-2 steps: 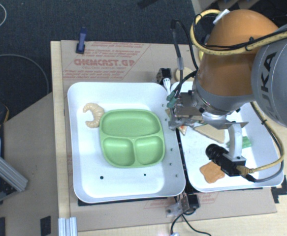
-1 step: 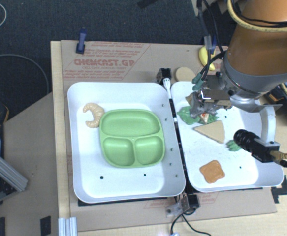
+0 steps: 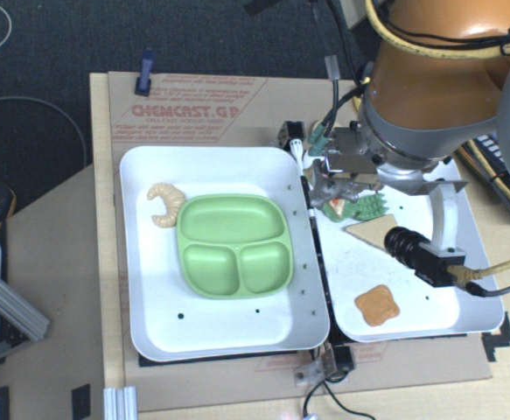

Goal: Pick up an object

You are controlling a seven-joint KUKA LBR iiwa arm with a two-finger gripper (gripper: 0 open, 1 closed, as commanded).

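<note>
Green tray [image 3: 234, 254] and croissant [image 3: 166, 202] share left bin [image 3: 141, 261] (touching).

Dark carpeted floor [image 3: 53, 51] surrounds a brown cardboard-topped bench [image 3: 193, 103].

Beneath the tool [image 3: 346, 191] lies a green leafy piece [image 3: 364, 206], a tan wedge [image 3: 370, 232] just below it, a brown cookie-like piece [image 3: 377, 305] farther down, while a pale croissant [image 3: 166, 203] touches a green divided plate [image 3: 234, 244] well left.
</note>
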